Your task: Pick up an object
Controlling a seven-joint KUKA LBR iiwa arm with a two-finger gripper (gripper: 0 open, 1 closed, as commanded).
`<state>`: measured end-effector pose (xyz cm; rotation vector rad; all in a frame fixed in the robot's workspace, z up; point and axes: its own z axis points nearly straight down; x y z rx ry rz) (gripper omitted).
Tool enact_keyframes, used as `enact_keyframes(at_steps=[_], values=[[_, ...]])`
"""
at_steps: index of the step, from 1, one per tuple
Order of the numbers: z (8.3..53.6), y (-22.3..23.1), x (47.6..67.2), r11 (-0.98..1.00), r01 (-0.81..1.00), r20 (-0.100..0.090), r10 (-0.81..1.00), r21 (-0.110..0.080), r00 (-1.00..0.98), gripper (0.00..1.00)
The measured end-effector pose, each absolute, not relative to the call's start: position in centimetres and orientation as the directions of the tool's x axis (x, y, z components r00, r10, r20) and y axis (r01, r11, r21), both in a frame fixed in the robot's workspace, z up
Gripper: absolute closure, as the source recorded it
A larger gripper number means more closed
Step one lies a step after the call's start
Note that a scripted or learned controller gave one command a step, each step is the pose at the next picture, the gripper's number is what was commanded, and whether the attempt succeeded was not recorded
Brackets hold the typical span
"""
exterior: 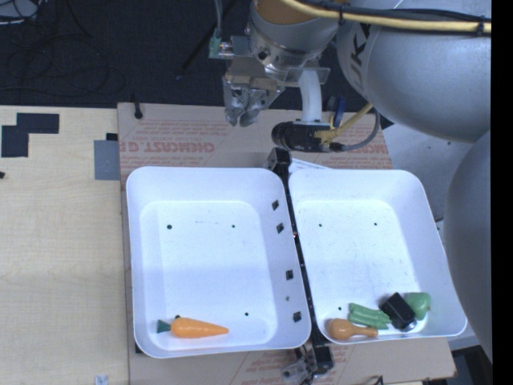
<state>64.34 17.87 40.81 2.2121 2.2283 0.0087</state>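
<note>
- The arm (417,62) is built of large, rounded grey casings with a smooth, faintly glossy finish.
- An orange band (309,2) is seen above the wrist, wrapped around a cylindrical grey section.
- A yellowish cable (385,18) is run across the upper casing, and a further thin yellow cable is looped beside a black fitting below the wrist.
- Part of a dark printed marking is seen on the grey casing near the wrist.
- The gripper (244,107) is made of bare grey metal, with a small green circuit board mounted at its side.
</note>
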Motion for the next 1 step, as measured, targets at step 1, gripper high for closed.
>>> enact_keyframes(at_steps=[1], values=[[36.24,24.45,64.31,0.006,1.000,-0.001,1.000,-0.007,-0.006,1.00]])
